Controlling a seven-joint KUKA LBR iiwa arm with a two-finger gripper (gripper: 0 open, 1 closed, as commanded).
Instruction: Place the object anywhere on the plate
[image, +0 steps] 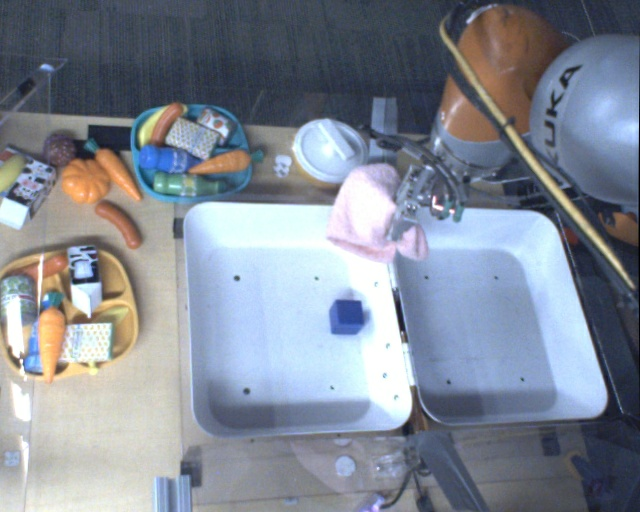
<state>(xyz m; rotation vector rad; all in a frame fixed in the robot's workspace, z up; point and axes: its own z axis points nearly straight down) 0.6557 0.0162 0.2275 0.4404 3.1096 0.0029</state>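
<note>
A pink cloth (362, 212) hangs bunched above the far edge of the bins, over the divide between them. My gripper (407, 222) reaches in from the right and is shut on the cloth's right side, with pink fabric showing on both sides of the fingers. A small blue cube (347, 316) lies on the floor of the left bin (230, 300). A round white plate with a yellow rim (328, 150) sits on the bench just behind the bins, close to the cloth's upper left.
The right bin (500, 330) lies under the arm. At the back left stands a blue bowl (190, 150) of toy food, with a toy pumpkin (84, 182), carrot and sausage loose beside it. A yellow tray (70, 312) of toys sits at the left edge.
</note>
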